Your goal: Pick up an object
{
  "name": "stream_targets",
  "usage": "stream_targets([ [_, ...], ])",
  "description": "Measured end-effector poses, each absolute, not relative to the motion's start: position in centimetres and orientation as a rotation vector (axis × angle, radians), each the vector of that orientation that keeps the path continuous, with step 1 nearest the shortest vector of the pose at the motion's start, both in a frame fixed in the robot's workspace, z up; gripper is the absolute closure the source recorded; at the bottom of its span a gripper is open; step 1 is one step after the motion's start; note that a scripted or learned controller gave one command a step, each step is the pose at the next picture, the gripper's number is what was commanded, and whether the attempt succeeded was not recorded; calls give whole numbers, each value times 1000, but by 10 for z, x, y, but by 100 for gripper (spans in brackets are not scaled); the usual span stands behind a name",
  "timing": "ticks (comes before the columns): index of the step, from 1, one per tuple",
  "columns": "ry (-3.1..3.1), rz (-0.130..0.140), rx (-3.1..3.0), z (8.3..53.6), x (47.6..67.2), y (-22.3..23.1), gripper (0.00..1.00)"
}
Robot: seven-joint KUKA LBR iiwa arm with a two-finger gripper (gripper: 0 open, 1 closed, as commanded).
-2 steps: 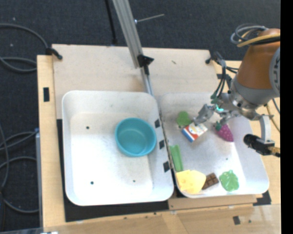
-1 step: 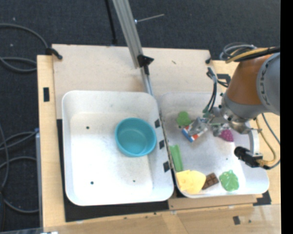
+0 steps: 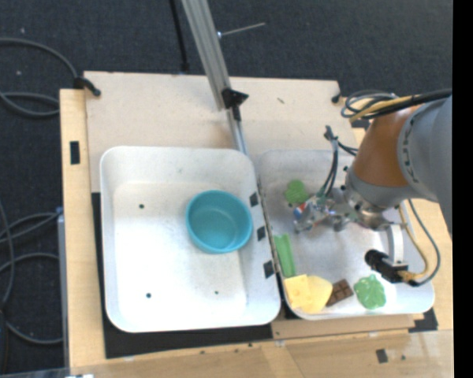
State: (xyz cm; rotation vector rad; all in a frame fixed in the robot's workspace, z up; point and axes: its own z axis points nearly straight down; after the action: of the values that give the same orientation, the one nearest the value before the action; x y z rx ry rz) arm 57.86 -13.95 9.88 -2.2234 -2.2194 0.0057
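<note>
My gripper (image 3: 306, 216) hangs low over the middle of the right bin (image 3: 331, 172), on the grey arm with the orange band (image 3: 382, 152) that reaches in from the right. Just up and left of the gripper lies a small light-green object (image 3: 296, 190). A long green stick (image 3: 284, 254) lies along the bin's left wall below the gripper. At the bin's front edge sit a yellow piece (image 3: 307, 292), a brown block (image 3: 341, 291) and a frilly green object (image 3: 370, 291). Nothing is visibly held.
A blue bowl (image 3: 218, 220) stands in the middle of the left bin (image 3: 134, 179). A slanted metal rail (image 3: 209, 46) rises behind the bins. Cables and a black fitting (image 3: 382, 264) hang from the arm over the right bin's right side.
</note>
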Motion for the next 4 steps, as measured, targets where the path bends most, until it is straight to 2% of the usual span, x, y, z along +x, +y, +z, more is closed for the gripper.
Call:
stream_targets([
  [1, -2216, -4, -2231, 112, 580, -140, 100],
  [2, -2229, -7, -2222, 168, 592, -145, 100],
  [3, -2230, -8, -2223, 232, 590, -145, 100],
  [4, -2230, -6, -2221, 271, 592, -146, 100],
])
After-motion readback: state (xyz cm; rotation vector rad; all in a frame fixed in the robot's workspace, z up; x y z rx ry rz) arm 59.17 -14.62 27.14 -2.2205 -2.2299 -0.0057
